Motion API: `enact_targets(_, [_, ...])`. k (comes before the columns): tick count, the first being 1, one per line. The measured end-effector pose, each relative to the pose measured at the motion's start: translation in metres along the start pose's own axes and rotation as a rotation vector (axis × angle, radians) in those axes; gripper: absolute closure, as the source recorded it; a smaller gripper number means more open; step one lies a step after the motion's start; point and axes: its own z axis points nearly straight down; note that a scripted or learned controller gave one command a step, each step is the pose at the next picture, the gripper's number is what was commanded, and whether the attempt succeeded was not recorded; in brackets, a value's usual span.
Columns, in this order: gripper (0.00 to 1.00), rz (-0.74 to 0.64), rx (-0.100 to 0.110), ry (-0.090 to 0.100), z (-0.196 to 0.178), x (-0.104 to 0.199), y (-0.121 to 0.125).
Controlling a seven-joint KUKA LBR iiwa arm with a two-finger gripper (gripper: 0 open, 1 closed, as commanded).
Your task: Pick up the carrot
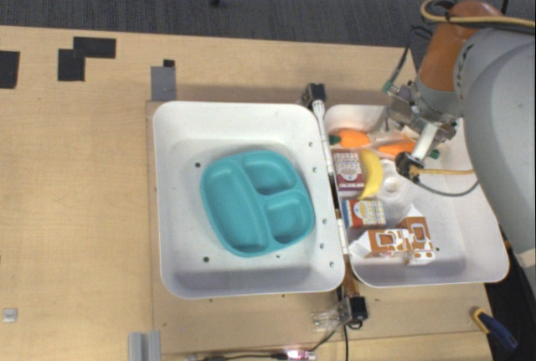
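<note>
1. My gripper [408, 139] is low over the far part of the right bin [477, 263], near its far edge, and my grey arm with the orange band comes in from the right side above it.
2. I cannot tell from this view how my gripper stands, because the wrist and the cables cover it, and I cannot see anything held in it.
3. The carrot [353, 137] lies in the right bin, close to the far left corner, just beside the wall that this bin shares with the left bin.
4. A second orange piece [394, 150] shows just beside my gripper, toward the near side; I cannot tell if it belongs to the same carrot or is another thing.
5. A banana [372, 173] lies just on the near side of the carrot, with its length going from far to near, and it rests partly on a red and white box [345, 167].
6. Nearer to the front edge of the right bin there is a small carton [368, 213], and then a brown and white packet [402, 240] close to the near left corner.
7. The left bin [176, 183] holds a teal divided plate [255, 202], which lies about in the middle of that bin and is turned a little at an angle to the walls.
8. Both bins stand side by side on the wooden bench [75, 208], touching along their inner walls.
</note>
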Motion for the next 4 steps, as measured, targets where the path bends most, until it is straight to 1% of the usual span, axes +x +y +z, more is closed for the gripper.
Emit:
enact_targets(1, [0.00, 0.075, -0.016, 0.021, 0.012, -0.012, -0.054])
enact_targets(2, [1.00, 0.071, -0.019, 0.023, 0.000, -0.009, -0.053])
enact_targets(3, [0.00, 0.071, -0.018, 0.023, 0.000, -0.009, -0.053])
enact_targets(4, [0.00, 0.166, -0.018, 0.022, 0.012, -0.051, -0.035])
